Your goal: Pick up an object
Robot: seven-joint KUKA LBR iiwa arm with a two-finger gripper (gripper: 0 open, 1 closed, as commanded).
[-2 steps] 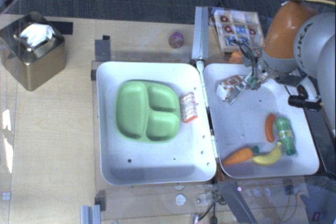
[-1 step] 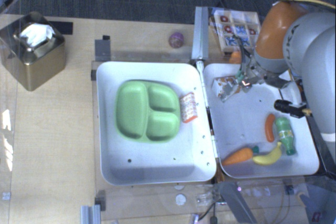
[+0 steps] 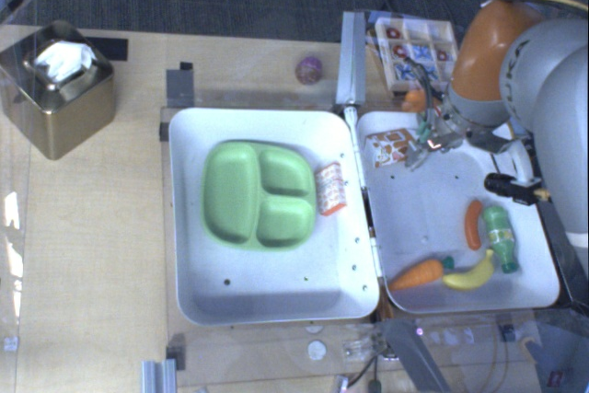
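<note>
Starting at the far left of the worktop (image 3: 92,225), a brass-coloured box (image 3: 57,101) with white tissue in it sits well apart from the left bin (image 3: 267,299). Inside that bin lies a green divided plate (image 3: 258,195), and touching the plate's right edge is a small red and white packet (image 3: 330,188). Just beyond the bin's far rim, a little purple ball (image 3: 309,69) rests on the bare wood. Across the divider into the right bin (image 3: 414,225): a flat printed card (image 3: 390,146) lies in its far left corner, and right beside that card hangs the hand (image 3: 431,135), low over the bin floor, its tips a blur, so I cannot tell how wide it stands. Toward the near rim, an orange carrot (image 3: 419,273) touches a yellow banana (image 3: 472,273); a green bottle (image 3: 499,238) stands just right of a small red sausage (image 3: 472,225). The grey arm (image 3: 543,78) looms over the bin's right side.
</note>
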